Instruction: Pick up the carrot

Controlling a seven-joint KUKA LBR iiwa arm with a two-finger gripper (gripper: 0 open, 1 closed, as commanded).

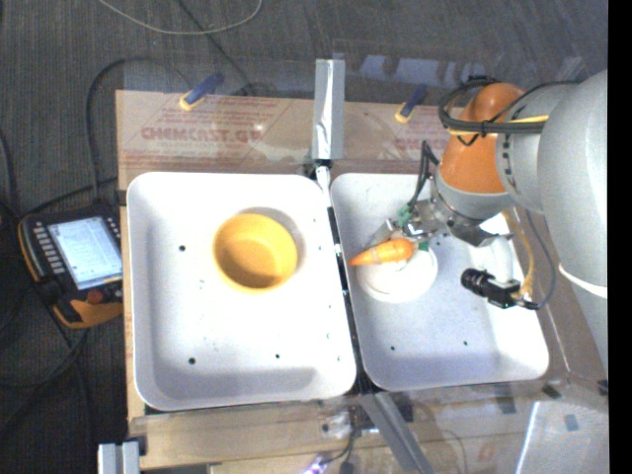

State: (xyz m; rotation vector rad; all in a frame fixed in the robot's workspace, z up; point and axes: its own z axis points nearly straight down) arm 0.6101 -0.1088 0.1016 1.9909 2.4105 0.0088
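The orange carrot (383, 254) lies level in the right bin (454, 363), over a small white dish (400, 276). Its pointed tip reaches left towards the wall between the bins. Its thick end, with green leaves, sits between the fingers of my gripper (415, 235), which comes down from the right and is shut on that end. The carrot looks to be held slightly above the dish.
A yellow bowl (257, 250) stands in the left bin (178, 363), near its middle. The arm's orange band and grey body hang over the right bin's far right corner. A tablet-like pendant (74, 255) lies left of the bench.
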